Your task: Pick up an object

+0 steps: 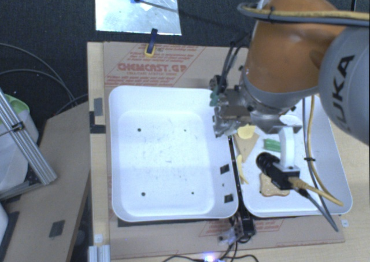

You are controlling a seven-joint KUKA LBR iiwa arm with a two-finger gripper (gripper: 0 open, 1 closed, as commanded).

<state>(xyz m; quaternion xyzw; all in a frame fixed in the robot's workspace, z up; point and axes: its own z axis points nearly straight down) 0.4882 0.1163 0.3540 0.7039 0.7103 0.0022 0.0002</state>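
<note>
Nearest me, towards the front edge of the table, a tan flat piece (267, 188) lies on the floor of the right bin (338, 168). Just beyond it, a yellow sliver (239, 167) lies hard against the wall the two bins share, its long axis running front to back along that wall. Further in are a green piece (272, 144), a rounder yellow piece (247, 132) and, behind them, a white piece (289, 121) half under the arm (289, 41). The left bin (162, 157) has only a few dark specks on its floor.

The end effector (226, 121) hangs over the shared wall, towards the back of the bins. From here I cannot tell how far open it is, nor whether it has hold of anything.

I judge the rounder yellow piece to be the likeliest target. It lies just beside the end effector, on the right-bin side and slightly towards the front edge. A pick there would call for a short shift right and forward before going down. The sliver looks harder, being tight against the wall.

Past the bins, a printed cardboard sheet (150, 67) reaches towards the table's back edge.
</note>
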